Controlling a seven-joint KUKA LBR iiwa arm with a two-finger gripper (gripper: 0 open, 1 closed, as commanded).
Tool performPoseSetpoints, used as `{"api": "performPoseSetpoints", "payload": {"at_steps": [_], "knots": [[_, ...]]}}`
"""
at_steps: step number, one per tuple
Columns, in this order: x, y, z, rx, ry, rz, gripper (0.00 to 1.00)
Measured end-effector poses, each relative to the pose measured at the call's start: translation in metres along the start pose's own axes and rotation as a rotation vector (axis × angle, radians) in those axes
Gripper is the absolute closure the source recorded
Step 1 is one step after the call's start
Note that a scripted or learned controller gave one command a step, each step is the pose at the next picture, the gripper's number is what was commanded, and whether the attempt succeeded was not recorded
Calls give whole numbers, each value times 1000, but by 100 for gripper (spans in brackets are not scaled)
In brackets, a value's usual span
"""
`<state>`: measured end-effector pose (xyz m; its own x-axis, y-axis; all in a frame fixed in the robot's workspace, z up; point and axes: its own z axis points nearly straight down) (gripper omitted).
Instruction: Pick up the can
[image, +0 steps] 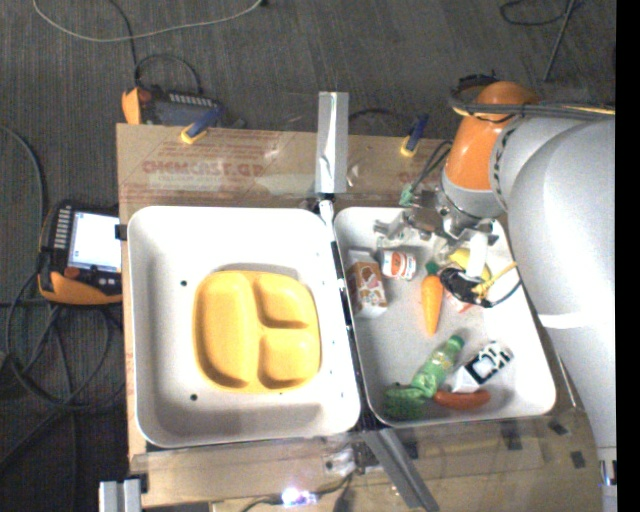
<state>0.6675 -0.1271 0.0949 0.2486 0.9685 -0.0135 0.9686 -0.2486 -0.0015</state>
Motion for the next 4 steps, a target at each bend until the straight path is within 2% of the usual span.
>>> {"api": "performPoseSetpoints", "payload": {"at_steps": [1, 2, 3, 4], "knots": [[-1, -2, -6, 7, -3, 0, 100], [-1, -2, -6, 7, -4, 0, 0], [1, -24, 6, -12, 8, 53, 0], [0, -26, 0, -5, 7, 55, 100]]}}
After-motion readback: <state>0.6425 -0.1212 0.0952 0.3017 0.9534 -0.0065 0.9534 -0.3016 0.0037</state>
